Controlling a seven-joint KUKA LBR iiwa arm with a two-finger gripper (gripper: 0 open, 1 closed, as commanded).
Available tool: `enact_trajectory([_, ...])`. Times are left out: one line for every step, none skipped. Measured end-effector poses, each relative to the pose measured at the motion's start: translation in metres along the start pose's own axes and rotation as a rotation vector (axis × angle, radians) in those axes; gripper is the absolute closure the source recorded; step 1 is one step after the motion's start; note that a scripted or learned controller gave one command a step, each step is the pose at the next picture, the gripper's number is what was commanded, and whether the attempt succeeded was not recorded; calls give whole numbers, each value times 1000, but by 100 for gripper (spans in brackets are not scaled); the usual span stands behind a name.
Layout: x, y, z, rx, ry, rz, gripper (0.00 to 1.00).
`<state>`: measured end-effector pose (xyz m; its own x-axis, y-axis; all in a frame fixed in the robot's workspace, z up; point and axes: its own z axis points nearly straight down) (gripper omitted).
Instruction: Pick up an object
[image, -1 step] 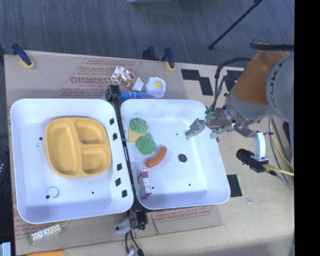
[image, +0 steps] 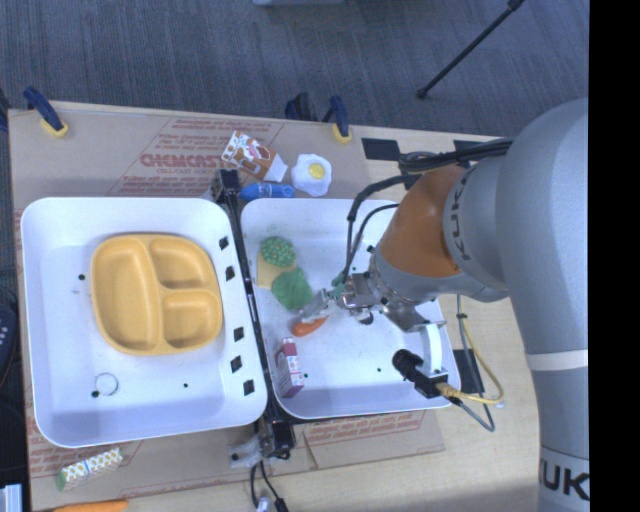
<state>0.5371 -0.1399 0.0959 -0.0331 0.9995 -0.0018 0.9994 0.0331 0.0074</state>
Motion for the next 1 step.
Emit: enact_trajectory([45,5,4,12,5,-224,0])
